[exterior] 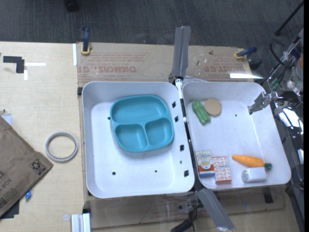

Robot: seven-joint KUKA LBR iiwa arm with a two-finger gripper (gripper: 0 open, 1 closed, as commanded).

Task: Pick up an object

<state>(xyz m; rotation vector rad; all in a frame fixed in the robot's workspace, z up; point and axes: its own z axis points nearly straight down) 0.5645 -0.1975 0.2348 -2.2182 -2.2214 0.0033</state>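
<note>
The right bin [270, 129] holds the things that could be picked, and the gripper [258, 104] hangs near its far right rim, touching none of them. Nearest to the gripper, across a bare stretch of the bin floor, lie a green vegetable-shaped toy [201, 112] and a tan round cookie-like piece [213, 107], touching or nearly so, in the bin's far left part. Along the bin's near side sit two small printed cartons [213, 167] side by side, one with a red and white label and one mostly red. Just right of them lies an orange toy carrot [249, 161] with a green tip pointing right, and just below the carrot rests a white cylinder [253, 175] on its side against the near right corner. The carrot and the cylinder are close enough that they look to be touching. Nothing lies over any of these pieces. The gripper's fingers are too small and dark to tell whether they are spread or pressed together, and nothing can be seen between them. Left of the right bin, the left bin [94, 144] carries a teal divided plate [142, 123] with three compartments. Further left, on the bench [34, 105], lie a grey tape ring [61, 146] and a brown cardboard piece [17, 170].
</note>
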